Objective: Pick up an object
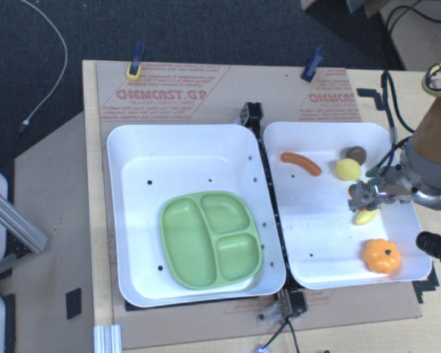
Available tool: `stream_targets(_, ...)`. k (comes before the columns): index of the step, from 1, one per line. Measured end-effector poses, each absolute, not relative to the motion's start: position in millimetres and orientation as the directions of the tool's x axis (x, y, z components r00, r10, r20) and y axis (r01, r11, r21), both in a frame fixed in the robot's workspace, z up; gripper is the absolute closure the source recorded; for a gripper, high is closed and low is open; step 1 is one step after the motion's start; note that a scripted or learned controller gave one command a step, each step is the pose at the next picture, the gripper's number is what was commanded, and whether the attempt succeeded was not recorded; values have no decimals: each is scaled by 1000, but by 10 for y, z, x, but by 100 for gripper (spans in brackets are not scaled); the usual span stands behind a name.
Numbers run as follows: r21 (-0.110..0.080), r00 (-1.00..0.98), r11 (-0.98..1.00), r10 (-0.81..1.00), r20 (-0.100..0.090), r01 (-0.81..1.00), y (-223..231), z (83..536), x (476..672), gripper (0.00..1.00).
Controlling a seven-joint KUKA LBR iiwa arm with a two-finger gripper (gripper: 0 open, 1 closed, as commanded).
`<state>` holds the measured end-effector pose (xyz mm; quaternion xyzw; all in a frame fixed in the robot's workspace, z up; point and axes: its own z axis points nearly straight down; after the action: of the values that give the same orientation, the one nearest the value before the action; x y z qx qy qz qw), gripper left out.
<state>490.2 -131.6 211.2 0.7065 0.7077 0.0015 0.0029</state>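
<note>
Pincer [361, 195] low in right bin [316, 263], grip state unclear; small yellow piece [364, 217] just below it, touching or nearly.

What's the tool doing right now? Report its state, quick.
Tool: low in the right bin, directly over a small yellow piece. Whether it is open, closed or holding that piece cannot be told.
</note>
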Motion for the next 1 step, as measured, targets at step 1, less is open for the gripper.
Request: stream_targets(1,7,-2,2,1000,-2,1000,-1318,2647,4917,100)
